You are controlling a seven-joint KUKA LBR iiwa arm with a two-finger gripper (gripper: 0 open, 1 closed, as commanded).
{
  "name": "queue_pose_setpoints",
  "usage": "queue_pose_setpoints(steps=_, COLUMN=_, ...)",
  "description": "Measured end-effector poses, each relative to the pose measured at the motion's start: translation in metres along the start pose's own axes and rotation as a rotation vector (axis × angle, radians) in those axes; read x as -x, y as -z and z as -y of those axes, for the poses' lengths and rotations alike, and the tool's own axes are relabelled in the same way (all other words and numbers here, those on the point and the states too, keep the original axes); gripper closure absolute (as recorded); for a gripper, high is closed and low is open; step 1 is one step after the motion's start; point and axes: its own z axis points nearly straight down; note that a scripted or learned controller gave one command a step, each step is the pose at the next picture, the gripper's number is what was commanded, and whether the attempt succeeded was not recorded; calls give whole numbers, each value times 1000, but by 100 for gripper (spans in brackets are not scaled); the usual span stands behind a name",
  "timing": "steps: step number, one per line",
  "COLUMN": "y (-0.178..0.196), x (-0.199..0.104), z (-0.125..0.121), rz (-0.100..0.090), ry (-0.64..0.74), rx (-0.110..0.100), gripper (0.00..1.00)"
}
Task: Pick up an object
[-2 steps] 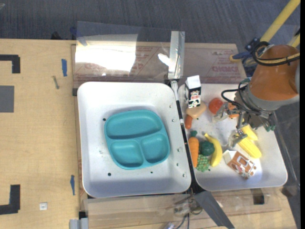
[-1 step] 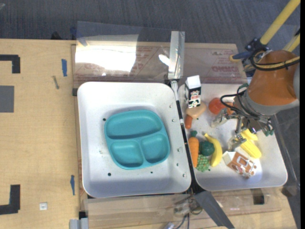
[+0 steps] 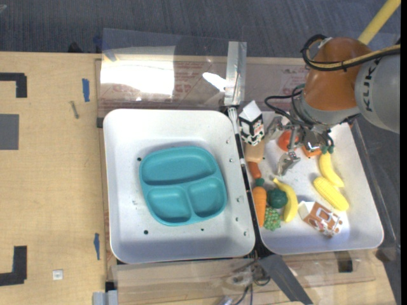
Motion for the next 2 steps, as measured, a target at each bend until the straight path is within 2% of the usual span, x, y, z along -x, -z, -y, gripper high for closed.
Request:
queue_pose_setpoints(steps=1, y=13, x=2, z=2, rz=11, ry=-3, rx=-2, gripper=100)
queue_pose_setpoints(steps=2, y=177, x=19, z=-7, rz=13, ry=-1, rx=-6, gripper=100)
